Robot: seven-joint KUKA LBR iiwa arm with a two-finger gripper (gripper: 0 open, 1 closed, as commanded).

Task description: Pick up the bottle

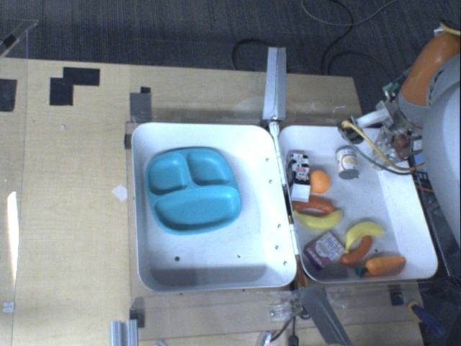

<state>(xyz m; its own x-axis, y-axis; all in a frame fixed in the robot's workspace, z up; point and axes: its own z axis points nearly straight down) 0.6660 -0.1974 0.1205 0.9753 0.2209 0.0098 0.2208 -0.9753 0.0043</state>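
We see the gripper [392, 137] at the right bin's [403, 200] far right rim; whether it grips anything we cannot tell. The small bottle [348, 162], cylindrical and pale, stands just left of it, near a round orange [320, 182]. A glossy blue sectioned tray [191, 189] fills the left bin [209, 272]

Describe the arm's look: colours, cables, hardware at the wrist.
The arm is grey and rounded, with an orange band above the wrist. The wrist end carries a cluster of white and metallic parts, with a yellow cable looping out over the right bin.
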